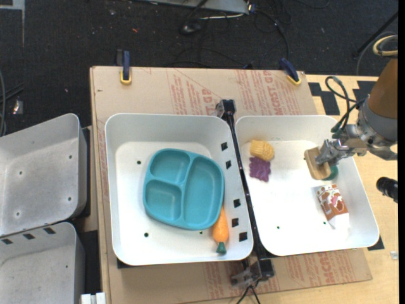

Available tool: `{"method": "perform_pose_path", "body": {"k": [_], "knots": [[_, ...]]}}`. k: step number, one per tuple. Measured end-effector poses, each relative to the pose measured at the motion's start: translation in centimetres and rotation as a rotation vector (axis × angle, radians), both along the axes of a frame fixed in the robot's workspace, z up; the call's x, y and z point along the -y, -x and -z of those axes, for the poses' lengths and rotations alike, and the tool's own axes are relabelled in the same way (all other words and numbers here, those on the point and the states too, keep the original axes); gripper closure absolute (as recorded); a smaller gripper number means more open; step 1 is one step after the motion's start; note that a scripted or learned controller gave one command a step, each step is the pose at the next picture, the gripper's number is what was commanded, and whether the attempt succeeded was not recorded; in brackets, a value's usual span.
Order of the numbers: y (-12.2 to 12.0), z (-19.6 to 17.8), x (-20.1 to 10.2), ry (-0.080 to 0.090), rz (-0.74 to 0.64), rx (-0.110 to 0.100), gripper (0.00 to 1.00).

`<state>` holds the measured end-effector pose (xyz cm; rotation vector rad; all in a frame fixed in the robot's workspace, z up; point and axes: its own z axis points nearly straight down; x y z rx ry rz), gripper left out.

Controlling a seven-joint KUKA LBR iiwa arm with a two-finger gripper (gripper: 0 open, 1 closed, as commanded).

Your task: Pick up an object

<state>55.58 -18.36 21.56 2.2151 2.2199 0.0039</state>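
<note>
Tan wooden block sits at right side of frame, upper part of right bin, with green bit under it. Gripper right over block, touching or nearly. Cannot tell grip state. Carton just below.

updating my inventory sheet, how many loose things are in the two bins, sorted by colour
Teal: 1, the divided plate in the left bin
Orange: 1, the toy carrot beside it
Yellow: 1, the toy corn in the right bin
Purple: 1, the toy grapes
Tan: 1, the wooden piece under the gripper
Red and white: 1, the small carton
Total: 6
</note>
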Motion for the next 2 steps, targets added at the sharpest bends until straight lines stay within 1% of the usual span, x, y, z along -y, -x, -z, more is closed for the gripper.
{"method": "perform_pose_path", "body": {"k": [1,2], "knots": [[-0.1,-0.1,0.0,-0.001,0.0,-0.004,1.0],[1.2,-0.2,-6.2,-0.005,-0.005,-0.007,1.0]]}}
